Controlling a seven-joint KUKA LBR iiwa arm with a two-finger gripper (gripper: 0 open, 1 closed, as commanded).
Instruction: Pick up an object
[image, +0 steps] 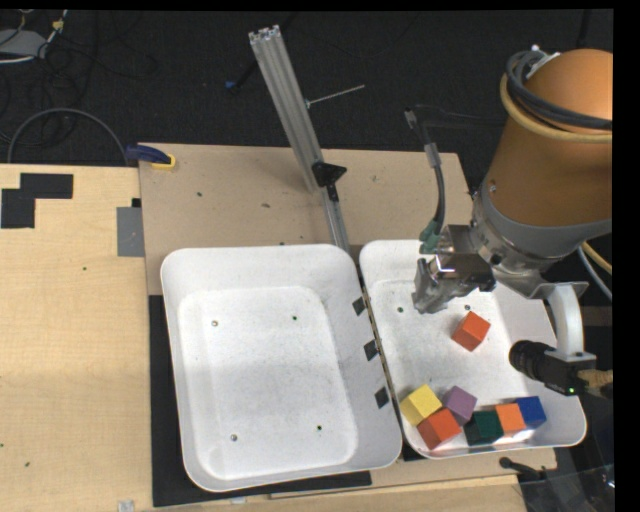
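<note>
My gripper (432, 297) hangs over the upper middle of the right bin (392, 262), pointing down, with nothing seen between its fingers. A lone orange cube (471, 330) lies tilted just below and to the right of it, apart from the fingers. Along the bin's front edge sits a cluster of cubes: yellow (422, 402), red (439, 428), purple (460, 402), dark green (484, 427), orange (512, 416) and blue (532, 410).
The left bin (190, 270) lies beside the right one, with black clips (370, 350) along the shared edge. A slanted aluminium rail (296, 115) rises behind the bins. The arm's large body covers the right bin's far right corner.
</note>
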